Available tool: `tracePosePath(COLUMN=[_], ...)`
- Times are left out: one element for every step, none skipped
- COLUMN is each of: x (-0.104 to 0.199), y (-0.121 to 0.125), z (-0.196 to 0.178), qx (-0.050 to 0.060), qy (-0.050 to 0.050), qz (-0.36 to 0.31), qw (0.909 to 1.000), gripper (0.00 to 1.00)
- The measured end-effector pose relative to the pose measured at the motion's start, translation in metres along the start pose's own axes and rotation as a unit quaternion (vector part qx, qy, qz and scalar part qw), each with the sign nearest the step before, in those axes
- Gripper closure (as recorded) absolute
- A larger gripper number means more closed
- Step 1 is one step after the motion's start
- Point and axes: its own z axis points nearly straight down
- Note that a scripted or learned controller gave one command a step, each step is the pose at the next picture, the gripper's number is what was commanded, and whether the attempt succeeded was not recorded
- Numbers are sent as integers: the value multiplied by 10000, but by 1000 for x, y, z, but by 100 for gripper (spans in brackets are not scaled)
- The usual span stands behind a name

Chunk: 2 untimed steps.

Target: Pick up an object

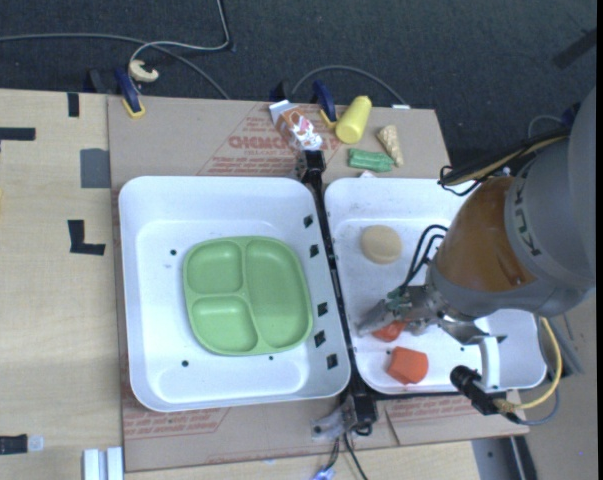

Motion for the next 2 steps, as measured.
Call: tracePosePath(x=[0,-1], y=[0,0], z=[0,-10], qx=[-5,-13], qy=[0,-14], qz=[0,6], qw=[10000,10000], gripper=[0,100])
